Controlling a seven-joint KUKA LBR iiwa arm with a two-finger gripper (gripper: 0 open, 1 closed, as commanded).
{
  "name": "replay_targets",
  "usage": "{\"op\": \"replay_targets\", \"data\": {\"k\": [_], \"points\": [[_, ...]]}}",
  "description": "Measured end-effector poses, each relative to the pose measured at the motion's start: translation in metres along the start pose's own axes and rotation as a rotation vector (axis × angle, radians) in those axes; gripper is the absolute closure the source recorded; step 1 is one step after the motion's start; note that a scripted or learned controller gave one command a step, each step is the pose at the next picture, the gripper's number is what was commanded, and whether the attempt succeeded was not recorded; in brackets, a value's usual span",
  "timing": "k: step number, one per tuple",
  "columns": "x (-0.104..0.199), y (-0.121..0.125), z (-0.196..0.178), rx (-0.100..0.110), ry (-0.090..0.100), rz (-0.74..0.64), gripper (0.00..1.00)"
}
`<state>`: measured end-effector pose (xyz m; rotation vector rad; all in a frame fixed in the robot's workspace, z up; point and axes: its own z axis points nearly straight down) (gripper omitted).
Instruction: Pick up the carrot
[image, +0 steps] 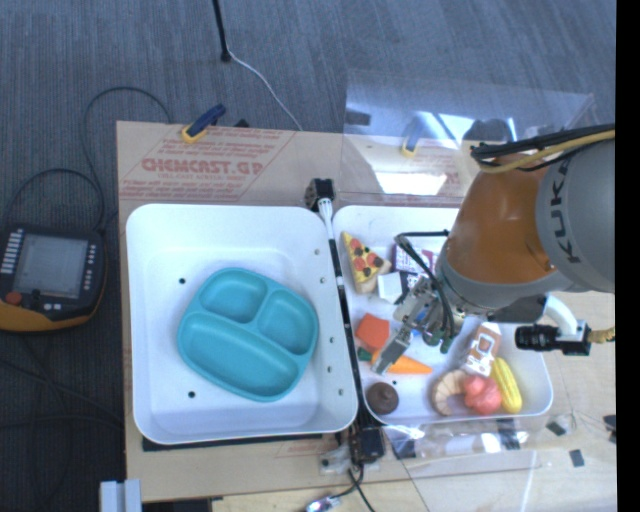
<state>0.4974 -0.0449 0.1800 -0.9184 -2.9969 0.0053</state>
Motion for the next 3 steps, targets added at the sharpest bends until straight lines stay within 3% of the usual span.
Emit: {"op": "replay_targets", "data": {"k": [3], "points": [[0.0000,0.0000,0.0000,0.000,0.000,0.000,0.00]]}}
